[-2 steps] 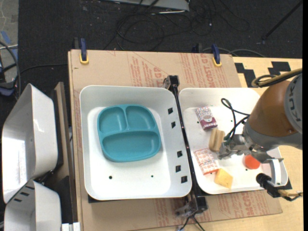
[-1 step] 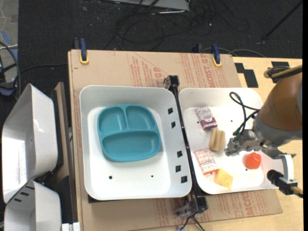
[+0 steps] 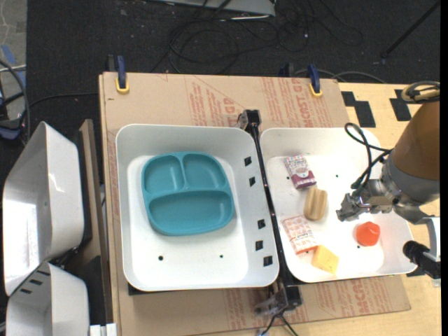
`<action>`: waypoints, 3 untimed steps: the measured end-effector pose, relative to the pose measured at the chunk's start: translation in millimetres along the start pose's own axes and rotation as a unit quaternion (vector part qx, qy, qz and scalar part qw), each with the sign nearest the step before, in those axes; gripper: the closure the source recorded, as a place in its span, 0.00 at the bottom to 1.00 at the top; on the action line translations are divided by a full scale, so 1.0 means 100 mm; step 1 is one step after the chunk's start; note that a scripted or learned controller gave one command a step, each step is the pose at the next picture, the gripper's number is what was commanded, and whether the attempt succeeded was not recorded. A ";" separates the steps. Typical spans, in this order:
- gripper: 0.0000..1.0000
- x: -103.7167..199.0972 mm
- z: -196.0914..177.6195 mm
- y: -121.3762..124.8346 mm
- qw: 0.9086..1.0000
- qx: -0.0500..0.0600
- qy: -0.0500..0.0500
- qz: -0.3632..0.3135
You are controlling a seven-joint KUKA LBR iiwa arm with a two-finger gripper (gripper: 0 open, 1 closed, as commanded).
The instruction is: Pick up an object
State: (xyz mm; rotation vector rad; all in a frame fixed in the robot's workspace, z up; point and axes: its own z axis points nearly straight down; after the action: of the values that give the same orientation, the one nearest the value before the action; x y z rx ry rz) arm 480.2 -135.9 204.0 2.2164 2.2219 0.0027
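The right bin [image 3: 329,137] holds several small items: a purple and white packet [image 3: 299,171], a tan bread roll [image 3: 316,204], a red and white packet [image 3: 300,234], a yellow cheese wedge [image 3: 325,260] and an orange-red round object [image 3: 367,234]. My gripper [image 3: 352,209] hangs low over the right part of this bin, just up-left of the orange-red object and right of the bread roll. Nothing shows between its fingers.
The left bin [image 3: 126,208] holds a teal divided plate [image 3: 187,192]. Black clips line the divider between the bins [image 3: 260,208]. The grey arm with its orange band [image 3: 423,149] reaches in from the right. White containers [image 3: 38,194] stand left of the bench.
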 end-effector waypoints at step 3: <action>1.00 1.17 -0.43 0.12 1.000 0.002 0.001 -0.003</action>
State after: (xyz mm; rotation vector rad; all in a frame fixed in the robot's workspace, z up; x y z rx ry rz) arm 492.0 -18.5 247.3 2.2130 2.2325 0.0008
